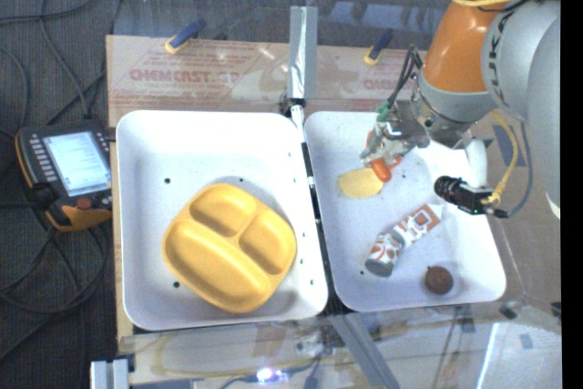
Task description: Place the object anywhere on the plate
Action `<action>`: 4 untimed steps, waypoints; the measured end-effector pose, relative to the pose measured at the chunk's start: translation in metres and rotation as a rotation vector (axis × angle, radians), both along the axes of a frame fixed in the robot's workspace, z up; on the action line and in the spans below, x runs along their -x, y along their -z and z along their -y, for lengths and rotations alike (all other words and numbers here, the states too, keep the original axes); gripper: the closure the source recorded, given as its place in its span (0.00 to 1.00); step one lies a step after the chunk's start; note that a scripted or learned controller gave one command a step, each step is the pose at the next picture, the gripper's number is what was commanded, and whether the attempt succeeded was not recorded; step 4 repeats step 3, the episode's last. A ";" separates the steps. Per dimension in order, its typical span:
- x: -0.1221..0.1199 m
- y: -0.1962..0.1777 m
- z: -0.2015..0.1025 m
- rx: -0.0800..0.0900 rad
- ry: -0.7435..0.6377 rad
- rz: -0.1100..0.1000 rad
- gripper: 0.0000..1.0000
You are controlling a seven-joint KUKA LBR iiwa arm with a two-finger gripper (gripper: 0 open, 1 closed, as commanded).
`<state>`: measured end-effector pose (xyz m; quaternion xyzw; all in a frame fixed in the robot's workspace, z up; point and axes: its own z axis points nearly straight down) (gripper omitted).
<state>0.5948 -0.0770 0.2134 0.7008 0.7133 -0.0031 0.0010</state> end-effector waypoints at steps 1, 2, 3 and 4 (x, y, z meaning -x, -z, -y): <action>0.049 0.031 -0.106 -0.005 -0.032 -0.002 1.00; 0.107 0.022 -0.156 -0.005 -0.071 -0.003 1.00; 0.107 0.022 -0.156 -0.005 -0.070 -0.003 0.00; 0.107 0.022 -0.156 -0.005 -0.070 -0.003 0.00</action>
